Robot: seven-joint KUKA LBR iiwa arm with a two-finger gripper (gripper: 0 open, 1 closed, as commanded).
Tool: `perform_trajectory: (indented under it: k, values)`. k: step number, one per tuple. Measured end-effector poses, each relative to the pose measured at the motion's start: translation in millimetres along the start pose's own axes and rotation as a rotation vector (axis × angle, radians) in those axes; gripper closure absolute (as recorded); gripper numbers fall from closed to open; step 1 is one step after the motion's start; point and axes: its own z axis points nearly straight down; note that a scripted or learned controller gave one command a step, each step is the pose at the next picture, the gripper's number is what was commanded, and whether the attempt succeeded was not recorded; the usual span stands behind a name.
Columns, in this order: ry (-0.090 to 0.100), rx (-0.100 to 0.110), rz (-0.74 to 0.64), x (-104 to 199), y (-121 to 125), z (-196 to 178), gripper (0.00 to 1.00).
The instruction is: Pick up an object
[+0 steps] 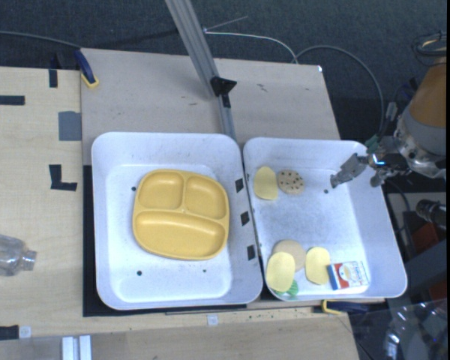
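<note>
We see the two-finger gripper (358, 169) hovering over the right white bin's (375, 231) far edge, fingers spread and empty (presumably pre-grasp); the brown speckled cookie (289, 180) lies nearby, untouched.

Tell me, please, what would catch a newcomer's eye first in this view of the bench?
Most striking is the big yellow divided plate lying in the left bin. Next come the small pieces in the right bin: a yellow chip beside a speckled cookie near its far left corner, and a cluster with a little carton along its near edge. The end effector sits over that bin's far right corner.
</note>
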Motion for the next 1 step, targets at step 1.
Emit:
perform_trajectory:
  k: [1]
  values:
    - [0.002, 0.000, -0.002, 1.2, 0.5, -9.7, 1.00]
